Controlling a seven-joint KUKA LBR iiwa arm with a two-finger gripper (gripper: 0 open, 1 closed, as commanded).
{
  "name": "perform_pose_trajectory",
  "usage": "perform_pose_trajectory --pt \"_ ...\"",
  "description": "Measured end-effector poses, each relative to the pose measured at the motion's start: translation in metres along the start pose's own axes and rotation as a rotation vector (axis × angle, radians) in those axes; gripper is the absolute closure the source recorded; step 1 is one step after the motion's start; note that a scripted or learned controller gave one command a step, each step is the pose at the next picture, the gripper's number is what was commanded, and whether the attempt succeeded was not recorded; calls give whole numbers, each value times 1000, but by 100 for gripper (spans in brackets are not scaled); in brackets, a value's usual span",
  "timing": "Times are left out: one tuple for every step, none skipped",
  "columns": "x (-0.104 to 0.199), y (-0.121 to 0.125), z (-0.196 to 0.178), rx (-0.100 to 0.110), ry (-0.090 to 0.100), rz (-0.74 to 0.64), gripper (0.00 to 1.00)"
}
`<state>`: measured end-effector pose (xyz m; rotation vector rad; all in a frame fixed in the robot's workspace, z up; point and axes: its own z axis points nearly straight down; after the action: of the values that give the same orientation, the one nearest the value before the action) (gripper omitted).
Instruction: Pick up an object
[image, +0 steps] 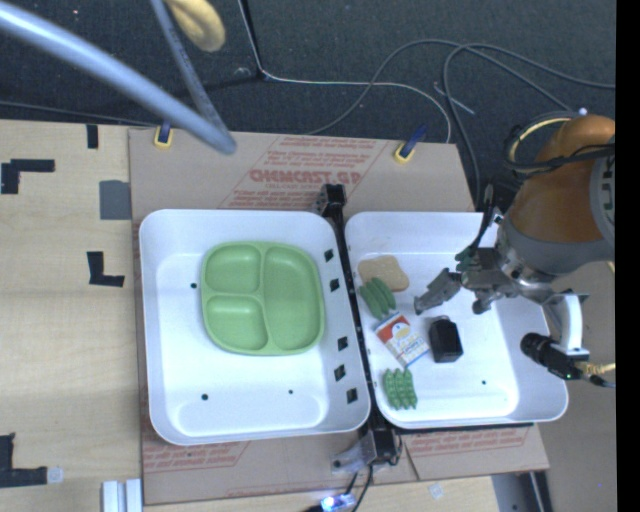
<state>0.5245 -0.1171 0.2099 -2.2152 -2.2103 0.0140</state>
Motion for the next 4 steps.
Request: perform_pose_trajectory --pt "0 3 -7 -13 -2 -4 0" --pt "8 3 54 -10 -2 -3 0" --pt "2 7 111 -23 -11 0 0" --pt "-1 14 113 -32 -8 -1 0"
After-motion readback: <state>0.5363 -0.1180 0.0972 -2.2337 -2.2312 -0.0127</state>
